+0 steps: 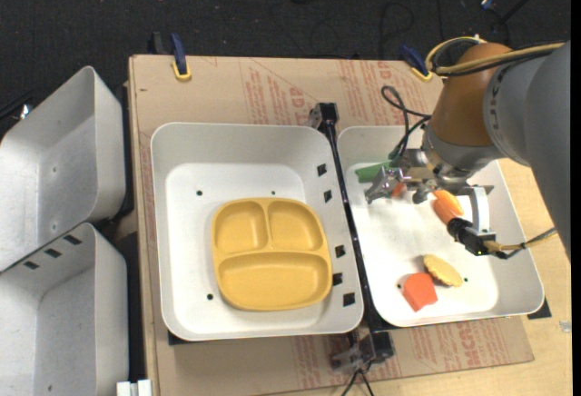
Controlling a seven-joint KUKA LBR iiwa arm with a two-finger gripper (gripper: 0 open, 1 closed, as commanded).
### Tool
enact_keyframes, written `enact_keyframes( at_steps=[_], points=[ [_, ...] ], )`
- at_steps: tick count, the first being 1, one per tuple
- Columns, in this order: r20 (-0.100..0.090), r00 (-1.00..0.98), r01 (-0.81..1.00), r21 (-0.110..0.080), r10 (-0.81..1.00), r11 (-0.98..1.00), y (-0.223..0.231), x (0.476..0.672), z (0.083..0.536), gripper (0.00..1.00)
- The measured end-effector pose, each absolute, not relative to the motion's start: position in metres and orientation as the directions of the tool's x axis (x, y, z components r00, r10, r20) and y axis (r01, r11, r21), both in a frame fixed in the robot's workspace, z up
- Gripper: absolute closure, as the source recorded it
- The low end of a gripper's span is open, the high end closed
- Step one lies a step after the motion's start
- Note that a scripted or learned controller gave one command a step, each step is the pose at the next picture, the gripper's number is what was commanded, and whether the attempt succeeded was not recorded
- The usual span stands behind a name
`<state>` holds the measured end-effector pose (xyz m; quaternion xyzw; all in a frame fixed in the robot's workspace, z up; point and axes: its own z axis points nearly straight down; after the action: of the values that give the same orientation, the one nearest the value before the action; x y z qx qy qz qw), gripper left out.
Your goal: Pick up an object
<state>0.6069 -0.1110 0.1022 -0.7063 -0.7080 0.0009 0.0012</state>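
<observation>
Orange carrot-shaped toy (446, 205) lies in the right white bin (517, 294), just right of and slightly below my gripper (397, 185), close to it but not between my fingers. Whether those fingers are spread or closed I cannot tell. A small green piece (369, 173) sits just left of my fingertips. Below me, well apart, lie a tan oval piece (443, 271) and a red-orange block (418, 291), touching each other. Far to my left, in the left white bin (172, 203), rests a yellow divided plastic plate (270, 252).
</observation>
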Motion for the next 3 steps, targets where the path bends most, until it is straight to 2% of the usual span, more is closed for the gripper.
enact_keyframes(
  at_steps=[1, 2, 3],
  points=[
    [0.0, 0.0, 1.0, -0.001, 1.0, 0.0, -0.111, 0.607, 0.092, 0.0],
    [-0.001, 0.001, 1.0, 0.001, 1.0, -0.001, -0.111, 0.607, 0.103, 1.0],
    [-0.001, 0.0, 1.0, 0.004, 1.0, 0.0, -0.111, 0.606, 0.146, 1.0]
  ],
)
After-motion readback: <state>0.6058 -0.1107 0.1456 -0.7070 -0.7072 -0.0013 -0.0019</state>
